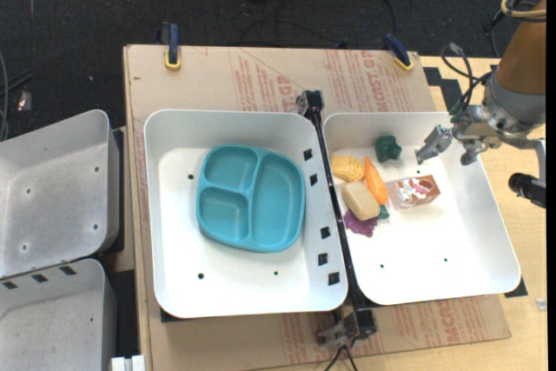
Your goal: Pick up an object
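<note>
Reaching in from the right, the arm (521, 65) shows us its orange band above a grey wrist, which sits over the upper right corner of the right bin (486, 265). From the wrist the gripper (451, 145) points leftward and slightly down, its two fingers (432, 144) spread apart with nothing between them. We see it hanging over bare white floor of that bin, a little to the right of the objects.

Those objects cluster along the bin's left side. A dark green piece (388, 148) lies nearest the gripper, up top. Below it we find a yellow corn-like item (347, 167) touching an orange carrot (374, 179), then a tan block (360, 202) resting partly on something purple (360, 223). A clear packet with red print (413, 191) lies just right of the carrot, below the gripper.

In the left bin (174, 282) we see a teal divided plate (252, 197), lying flat near the middle. Both bins rest on a cardboard sheet (243, 74).
</note>
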Robot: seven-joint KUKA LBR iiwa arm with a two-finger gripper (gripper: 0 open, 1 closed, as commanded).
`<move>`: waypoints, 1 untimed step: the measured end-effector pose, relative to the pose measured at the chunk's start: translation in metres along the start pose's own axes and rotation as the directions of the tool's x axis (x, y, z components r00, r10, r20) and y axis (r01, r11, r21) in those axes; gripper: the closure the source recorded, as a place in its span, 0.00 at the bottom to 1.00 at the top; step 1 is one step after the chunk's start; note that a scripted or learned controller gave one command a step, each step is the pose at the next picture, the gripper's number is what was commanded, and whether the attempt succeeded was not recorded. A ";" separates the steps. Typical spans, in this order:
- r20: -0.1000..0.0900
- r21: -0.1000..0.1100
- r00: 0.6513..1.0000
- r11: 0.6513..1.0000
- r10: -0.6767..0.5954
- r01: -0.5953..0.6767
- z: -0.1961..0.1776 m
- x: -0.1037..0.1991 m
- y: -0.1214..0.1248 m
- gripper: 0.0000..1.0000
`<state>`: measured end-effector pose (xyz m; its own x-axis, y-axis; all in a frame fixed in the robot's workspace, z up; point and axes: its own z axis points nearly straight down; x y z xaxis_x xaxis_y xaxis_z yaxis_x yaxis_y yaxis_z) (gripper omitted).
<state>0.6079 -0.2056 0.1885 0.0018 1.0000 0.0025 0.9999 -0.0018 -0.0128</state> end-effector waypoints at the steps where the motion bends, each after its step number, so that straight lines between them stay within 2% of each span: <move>1: 0.003 -0.013 1.000 1.000 -0.003 0.003 -0.008 0.001 0.003 0.00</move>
<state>0.6114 -0.2052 0.1963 -0.0014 1.0000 -0.0005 1.0000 0.0014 0.0004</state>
